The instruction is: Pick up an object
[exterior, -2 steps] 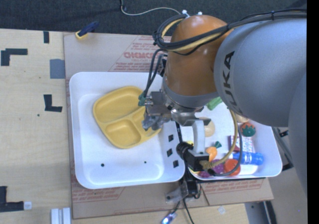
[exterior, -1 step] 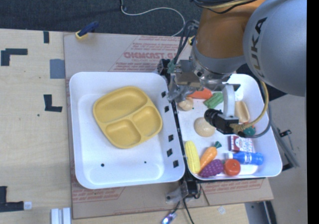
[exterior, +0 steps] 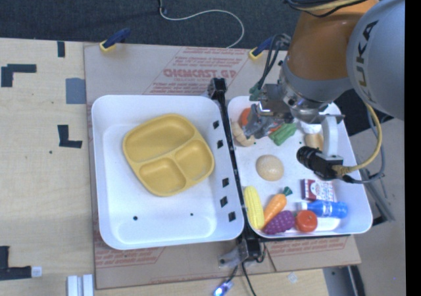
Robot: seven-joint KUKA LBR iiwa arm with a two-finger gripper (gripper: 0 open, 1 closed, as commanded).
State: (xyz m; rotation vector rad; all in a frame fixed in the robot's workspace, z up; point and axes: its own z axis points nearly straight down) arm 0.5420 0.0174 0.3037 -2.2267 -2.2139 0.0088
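Nearby, smooth beige egg beside ridged yellow corn.

Glossy yellow plastic plate, matt cardboard sheet

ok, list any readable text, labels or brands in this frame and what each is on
"UKA", the visible part of the maker's name, on the grey arm.
Red print on the cardboard sheet under the bins: seen upside down and blurred, not readable for sure.
Red and white packet in the right bin: has print, too small to read.
Blue and white tube beside it: nothing legible.
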